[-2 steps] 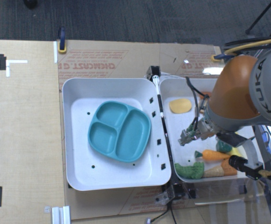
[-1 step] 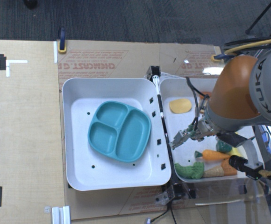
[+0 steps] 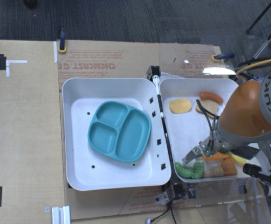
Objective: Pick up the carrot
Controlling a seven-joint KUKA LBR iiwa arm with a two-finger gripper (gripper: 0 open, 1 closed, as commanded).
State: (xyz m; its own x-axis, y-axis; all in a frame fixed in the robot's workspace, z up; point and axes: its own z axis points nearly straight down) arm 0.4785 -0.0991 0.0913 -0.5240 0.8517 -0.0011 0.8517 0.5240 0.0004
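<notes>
The carrot (image 3: 228,166) is an orange piece lying in the near right corner of the right bin (image 3: 182,129), among other toy foods. My gripper (image 3: 198,154) is low in that bin, just left of the carrot and right above a green vegetable (image 3: 190,171). The arm's orange band (image 3: 245,112) hangs over the bin's right half and hides part of it. A thin orange strip (image 3: 216,156) shows right beside the gripper; I cannot make out whether it is touching.
The left bin (image 3: 74,125) holds a teal divided plate (image 3: 120,131). In the right bin's far part lie a yellow round piece (image 3: 180,106), a red sausage (image 3: 211,97) and a beige piece (image 3: 210,107). A yellow piece (image 3: 238,159) and a tan piece (image 3: 215,172) crowd the carrot.
</notes>
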